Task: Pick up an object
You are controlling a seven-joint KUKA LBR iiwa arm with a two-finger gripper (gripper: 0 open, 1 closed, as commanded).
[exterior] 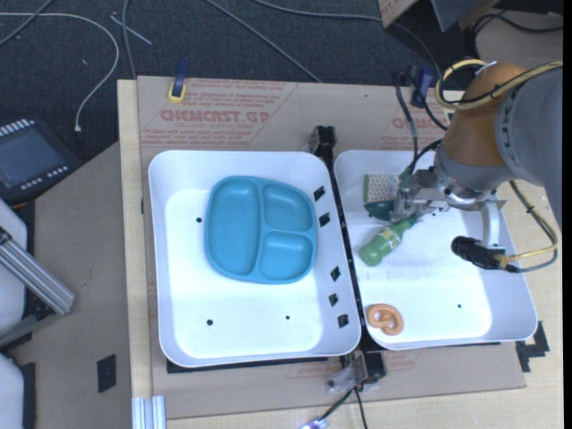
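Observation:
In the right bin (465, 315) a green bottle (382, 242) lies tilted, its lower end toward the bin's left wall. A small pad (380, 187) with a speckled pale top and a green edge lies just behind it. A tan pretzel-shaped piece (384, 318) sits near the front left corner. My gripper (412, 198) is low over the bottle's upper end, right beside the pad. The grey arm with its orange band (478, 128) reaches in from the right.
The left bin (179, 311) holds a blue divided plate (260, 229) in its middle. A black divider with clips (332, 239) runs between the two bins. Cardboard covers the bench around them, and cables lie on the dark floor behind.

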